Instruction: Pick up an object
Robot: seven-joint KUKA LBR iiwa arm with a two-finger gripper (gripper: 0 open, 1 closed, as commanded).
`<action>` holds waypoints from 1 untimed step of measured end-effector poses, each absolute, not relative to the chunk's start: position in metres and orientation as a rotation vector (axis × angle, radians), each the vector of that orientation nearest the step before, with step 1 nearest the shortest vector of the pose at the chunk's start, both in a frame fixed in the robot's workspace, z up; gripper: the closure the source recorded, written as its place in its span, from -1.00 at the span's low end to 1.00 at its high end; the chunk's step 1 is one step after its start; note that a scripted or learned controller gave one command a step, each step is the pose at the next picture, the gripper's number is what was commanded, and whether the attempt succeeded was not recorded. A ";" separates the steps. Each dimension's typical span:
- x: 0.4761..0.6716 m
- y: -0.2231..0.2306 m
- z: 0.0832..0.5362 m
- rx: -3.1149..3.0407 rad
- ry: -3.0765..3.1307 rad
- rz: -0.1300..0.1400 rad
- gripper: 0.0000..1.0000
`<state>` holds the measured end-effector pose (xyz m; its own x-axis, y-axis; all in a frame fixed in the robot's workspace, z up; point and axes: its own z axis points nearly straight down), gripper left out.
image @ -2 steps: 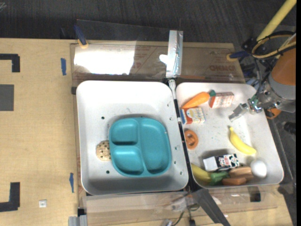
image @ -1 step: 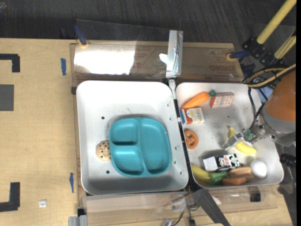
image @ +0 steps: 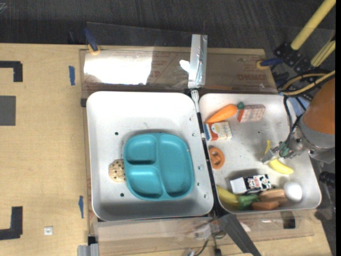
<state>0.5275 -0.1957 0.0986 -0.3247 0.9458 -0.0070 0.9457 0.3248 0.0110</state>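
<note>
Worktop (image: 37, 143) of brown board carries two white bins side by side. The left bin (image: 106, 116) holds a teal divided plate (image: 158, 165) at its middle, with a cookie (image: 116, 170) touching the plate's left edge. The right bin (image: 277, 103) holds the clutter: a carrot (image: 222, 113) and a small carton (image: 251, 112) along the far side, a little box (image: 221, 130) just near the carrot, an orange ring (image: 216, 157) by the left wall, and at the near side a black-and-white box (image: 250, 183), a banana (image: 228, 196), a sausage (image: 272, 195) and a white egg (image: 293, 191) packed close together. A yellow piece (image: 280, 167) lies alone toward the right wall.

The arm (image: 322, 121) reaches in from the right, and its gripper (image: 278, 153) sits low in the right bin, just far of the yellow piece, which looks the likeliest target. The fingers are small and dark against the bin; I cannot tell whether they are spread or closed, and nothing is visibly between them.

Risks, as I judge them: the yellow piece is small and curved, so an off-centre closing could squirt it sideways toward the egg. It also lies near the right wall, which could catch the fingers on descent.
</note>
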 end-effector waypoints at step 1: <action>0.504 -0.120 0.207 1.873 2.515 0.006 1.00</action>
